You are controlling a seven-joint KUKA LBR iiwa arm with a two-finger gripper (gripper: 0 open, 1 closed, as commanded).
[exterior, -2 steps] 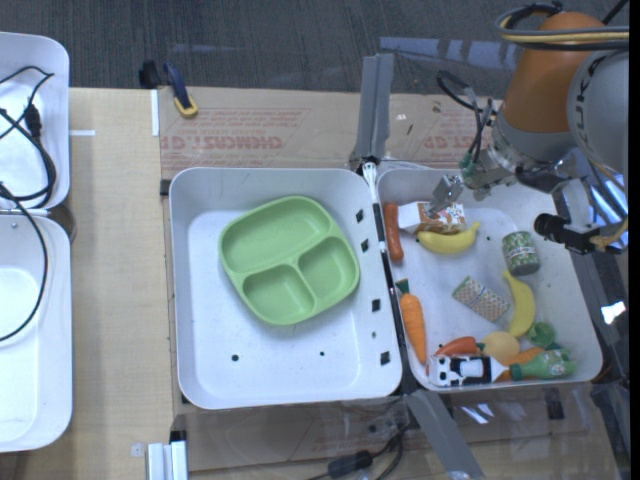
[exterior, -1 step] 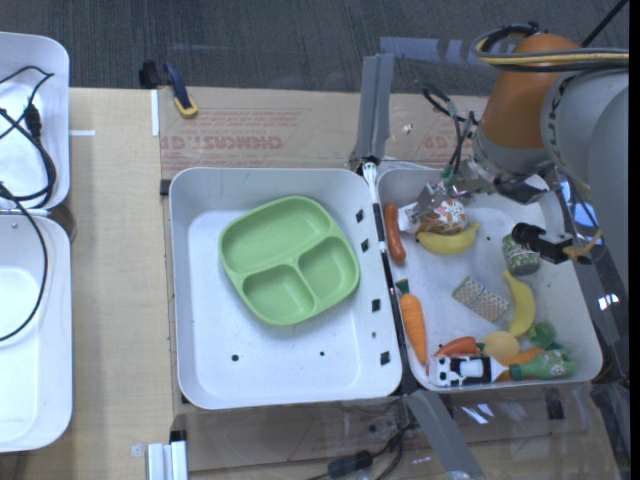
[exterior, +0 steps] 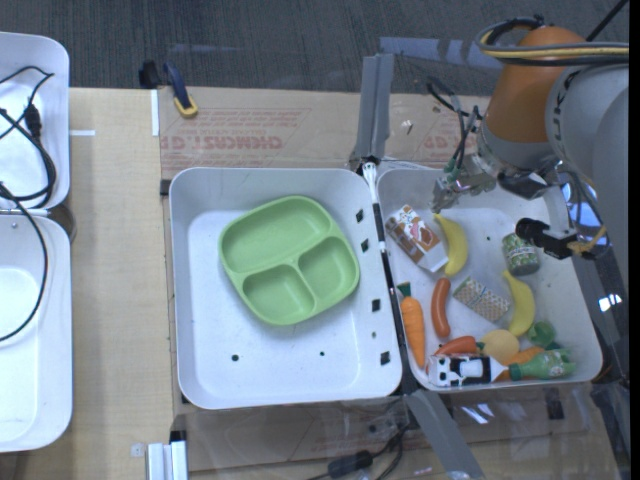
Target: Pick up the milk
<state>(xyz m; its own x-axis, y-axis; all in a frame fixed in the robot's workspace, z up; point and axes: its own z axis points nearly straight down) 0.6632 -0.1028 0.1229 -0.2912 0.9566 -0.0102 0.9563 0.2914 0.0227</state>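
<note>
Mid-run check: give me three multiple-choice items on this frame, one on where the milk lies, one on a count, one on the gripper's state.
1. The milk carton lies:
A. on the green tray
B. at the right bin's near edge
C. between the fingers

2. Yellow bananas in the right bin:
A. one
B. two
C. four

3. The gripper is:
A. carrying nothing
B. clamping a carrot
C. clamping the milk

Key: 1 B, the black-and-white carton sits beside the carrot at the near wall. 2 B, one banana by the far carton, one further right. 3 A, nothing is between its fingers, and it hangs over the bin's far end.
</note>
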